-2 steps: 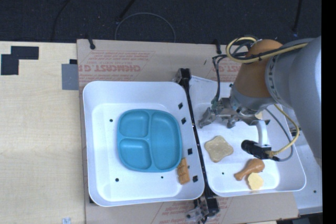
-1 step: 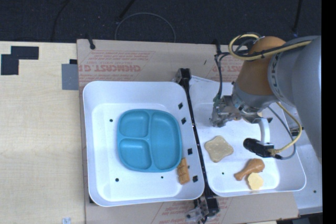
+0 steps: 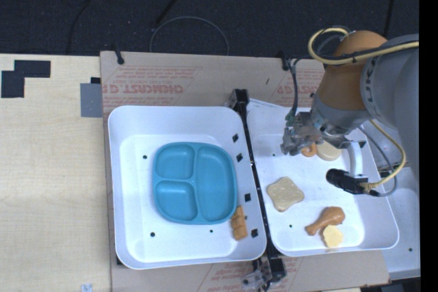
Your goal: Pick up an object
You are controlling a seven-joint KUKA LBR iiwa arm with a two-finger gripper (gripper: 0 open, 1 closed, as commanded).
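So the gripper (image 3: 299,140) is down at the back edge of the right bin (image 3: 383,236), right next to a small orange piece (image 3: 309,151) and a pale round one (image 3: 328,151), looks like the grab step, can't tell how it's set, next it'd need a clean lift.

Glossy white plastic bins (image 3: 130,140), a smooth matt blue plastic divided plate (image 3: 194,182), on a pale wood-grain worktop (image 3: 48,181).

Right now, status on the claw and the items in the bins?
Claw low in right bin, by an orange piece. Grip unclear. Toast, drumstick, yellow slice lie loose. Blue plate in left bin.
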